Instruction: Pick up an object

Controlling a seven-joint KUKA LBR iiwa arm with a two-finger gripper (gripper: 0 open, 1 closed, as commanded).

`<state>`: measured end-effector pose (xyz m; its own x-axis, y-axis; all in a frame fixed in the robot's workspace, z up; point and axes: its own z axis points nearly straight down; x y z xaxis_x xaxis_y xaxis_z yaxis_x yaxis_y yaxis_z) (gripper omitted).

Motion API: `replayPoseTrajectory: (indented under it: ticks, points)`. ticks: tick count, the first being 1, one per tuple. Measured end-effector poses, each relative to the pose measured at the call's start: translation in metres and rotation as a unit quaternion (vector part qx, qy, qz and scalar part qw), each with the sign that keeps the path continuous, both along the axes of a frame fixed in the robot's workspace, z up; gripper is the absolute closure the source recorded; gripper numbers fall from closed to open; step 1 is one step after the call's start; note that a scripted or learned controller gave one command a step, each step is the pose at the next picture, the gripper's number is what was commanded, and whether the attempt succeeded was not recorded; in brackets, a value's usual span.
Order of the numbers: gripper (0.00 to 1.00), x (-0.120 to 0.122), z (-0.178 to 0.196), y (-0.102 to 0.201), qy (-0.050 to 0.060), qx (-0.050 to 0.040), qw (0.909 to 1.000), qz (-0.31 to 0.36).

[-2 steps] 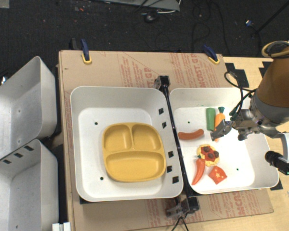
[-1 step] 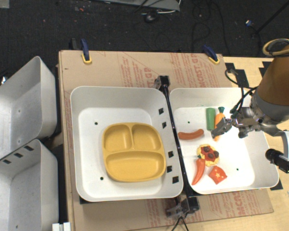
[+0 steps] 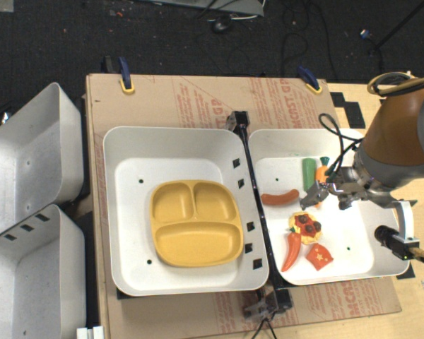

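Camera view: the gripper (image 3: 324, 189) is being positioned over the sausage (image 3: 279, 198); finger state cannot be told; a descent is being called for.

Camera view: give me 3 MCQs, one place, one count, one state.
1. Where is the yellow tray?
A. left bin
B. right bin
C. on the cardboard

2. How many compartments does it have?
A. two
B. three
C. five

3. The sausage is:
A. between the fingers
B. lying on the right bin floor
C. on the tray

Answers: 1 A, it sits inside the left bin. 2 B, two small ones above one wide one. 3 B, it lies flat, left of the gripper.
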<state>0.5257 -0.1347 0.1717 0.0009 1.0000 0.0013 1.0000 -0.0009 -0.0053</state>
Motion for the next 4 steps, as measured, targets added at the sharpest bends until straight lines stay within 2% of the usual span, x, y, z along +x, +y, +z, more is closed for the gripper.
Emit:
replayPoseTrajectory:
  ticks: [1,2,3,4]
  points:
    - [0.00,0.004,-0.063,0.002,0.001,0.0004,1.0000,0.000]
    - [0.00,0.003,-0.081,0.002,-0.001,0.0000,1.0000,0.000]
    - [1.00,0.005,-0.068,0.002,-0.005,-0.0007,1.0000,0.000]
    - [1.00,0.005,-0.006,-0.004,-0.005,-0.0017,1.0000,0.001]
